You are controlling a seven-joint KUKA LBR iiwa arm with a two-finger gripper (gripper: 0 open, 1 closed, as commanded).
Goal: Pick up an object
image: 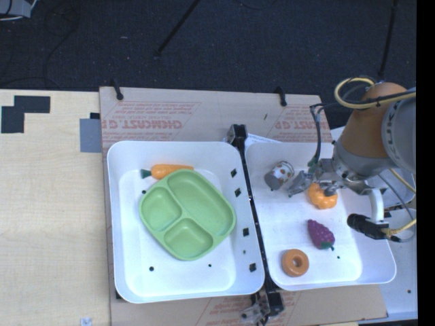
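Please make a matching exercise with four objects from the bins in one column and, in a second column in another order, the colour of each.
Objects:
1. divided plate
2. carrot
3. grapes
4. doughnut

Colours:
A. purple
B. tan brown
C. light green
D. orange with a green end

Pairs: 1-C, 2-D, 3-A, 4-B
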